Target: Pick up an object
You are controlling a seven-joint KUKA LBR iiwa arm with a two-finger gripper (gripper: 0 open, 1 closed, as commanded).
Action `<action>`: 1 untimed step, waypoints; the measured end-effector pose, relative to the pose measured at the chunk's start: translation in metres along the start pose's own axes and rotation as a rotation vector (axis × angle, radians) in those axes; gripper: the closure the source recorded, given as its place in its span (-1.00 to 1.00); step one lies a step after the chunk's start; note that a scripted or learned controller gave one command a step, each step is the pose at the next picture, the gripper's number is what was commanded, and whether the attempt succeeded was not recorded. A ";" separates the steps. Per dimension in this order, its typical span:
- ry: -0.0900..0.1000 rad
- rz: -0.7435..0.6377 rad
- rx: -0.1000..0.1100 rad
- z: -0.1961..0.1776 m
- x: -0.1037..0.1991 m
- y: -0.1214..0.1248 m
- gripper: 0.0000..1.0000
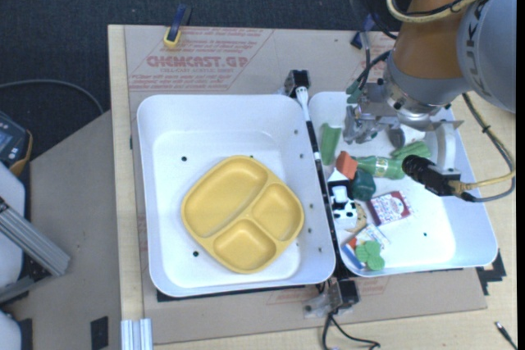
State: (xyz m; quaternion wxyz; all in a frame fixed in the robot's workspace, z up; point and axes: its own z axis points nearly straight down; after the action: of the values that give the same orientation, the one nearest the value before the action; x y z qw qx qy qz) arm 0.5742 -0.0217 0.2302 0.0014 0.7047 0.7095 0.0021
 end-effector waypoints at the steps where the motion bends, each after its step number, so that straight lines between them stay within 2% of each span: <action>1: 0.000 0.002 0.008 0.017 0.042 0.005 1.00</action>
State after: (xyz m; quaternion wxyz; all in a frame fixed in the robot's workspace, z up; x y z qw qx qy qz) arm 0.5793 0.0204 0.2137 -0.0014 0.7055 0.7087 -0.0006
